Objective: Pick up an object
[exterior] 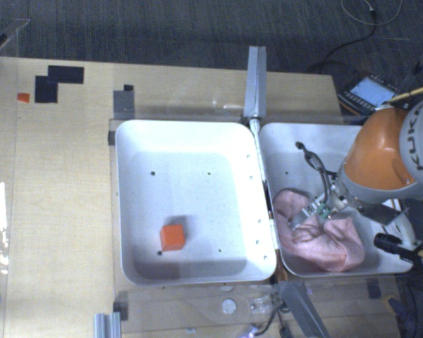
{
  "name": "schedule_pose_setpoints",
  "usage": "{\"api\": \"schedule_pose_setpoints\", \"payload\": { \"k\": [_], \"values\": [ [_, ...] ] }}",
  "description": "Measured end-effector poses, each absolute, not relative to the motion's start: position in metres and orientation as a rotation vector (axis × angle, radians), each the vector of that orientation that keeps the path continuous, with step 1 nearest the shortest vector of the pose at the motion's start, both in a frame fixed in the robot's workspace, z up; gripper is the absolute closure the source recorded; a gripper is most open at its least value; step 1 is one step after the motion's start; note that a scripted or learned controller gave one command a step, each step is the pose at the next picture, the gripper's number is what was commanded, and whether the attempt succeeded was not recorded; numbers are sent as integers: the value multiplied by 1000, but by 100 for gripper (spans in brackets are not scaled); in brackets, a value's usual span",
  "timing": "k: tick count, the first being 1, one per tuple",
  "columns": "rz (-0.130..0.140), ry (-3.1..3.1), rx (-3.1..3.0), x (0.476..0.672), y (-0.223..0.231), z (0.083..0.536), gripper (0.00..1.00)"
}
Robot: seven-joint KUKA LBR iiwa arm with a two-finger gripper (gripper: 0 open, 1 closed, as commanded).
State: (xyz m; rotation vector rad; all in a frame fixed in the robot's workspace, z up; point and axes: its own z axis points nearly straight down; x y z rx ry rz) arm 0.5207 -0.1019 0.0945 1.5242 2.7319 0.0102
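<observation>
Two bins on my bench: the right bin (296, 136) has a crumpled pink cloth (324, 238), the left bin (190, 136) an orange block (173, 237). My gripper (319, 210) is down on the cloth's top folds. Honestly can't tell how wide it's open or whether it's got any fabric. My worry: it pinches one loose fold and the cloth slides out on the lift.

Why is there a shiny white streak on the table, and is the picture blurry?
In the camera view, the streak is light glare on the wooden table; the orange block casts a soft shadow; the gripper over the pink cloth looks slightly blurred.
</observation>
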Motion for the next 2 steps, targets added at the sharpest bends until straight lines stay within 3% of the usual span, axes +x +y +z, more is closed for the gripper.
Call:
{"api": "schedule_pose_setpoints", "payload": {
  "k": [1, 2],
  "values": [
    [18, 2729, 1520, 524, -100, 107, 100],
    [7, 2390, 2031, 569, -68, 186, 100]
  ]
}}
